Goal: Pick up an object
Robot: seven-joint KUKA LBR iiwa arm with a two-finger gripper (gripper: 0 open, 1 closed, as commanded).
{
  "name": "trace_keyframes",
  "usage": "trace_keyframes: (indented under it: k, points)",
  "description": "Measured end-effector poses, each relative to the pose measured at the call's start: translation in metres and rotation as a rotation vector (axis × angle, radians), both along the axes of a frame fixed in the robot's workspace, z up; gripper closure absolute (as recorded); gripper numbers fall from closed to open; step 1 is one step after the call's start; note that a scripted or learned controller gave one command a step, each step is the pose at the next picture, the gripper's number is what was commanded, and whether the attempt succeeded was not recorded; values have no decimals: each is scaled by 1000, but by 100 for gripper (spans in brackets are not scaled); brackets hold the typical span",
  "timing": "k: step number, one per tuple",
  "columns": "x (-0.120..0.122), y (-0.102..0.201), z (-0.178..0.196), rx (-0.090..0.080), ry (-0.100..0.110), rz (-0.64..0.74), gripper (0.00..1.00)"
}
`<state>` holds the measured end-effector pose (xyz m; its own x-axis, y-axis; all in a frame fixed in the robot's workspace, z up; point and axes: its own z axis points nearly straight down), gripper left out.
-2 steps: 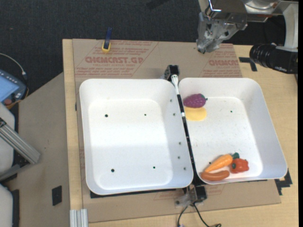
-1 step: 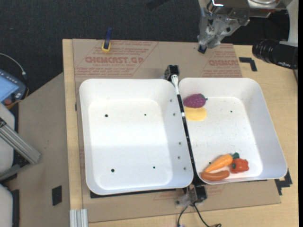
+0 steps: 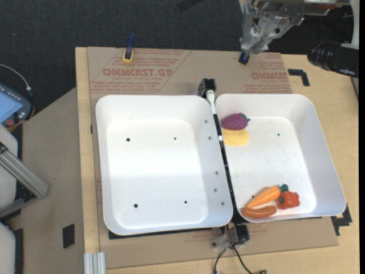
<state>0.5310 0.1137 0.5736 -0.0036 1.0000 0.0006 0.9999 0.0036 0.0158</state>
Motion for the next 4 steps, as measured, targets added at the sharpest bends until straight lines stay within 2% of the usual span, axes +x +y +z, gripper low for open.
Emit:
trace_keyframes:
  k: [4]
  points:
    - [2,2,42,2,-16,2,100]
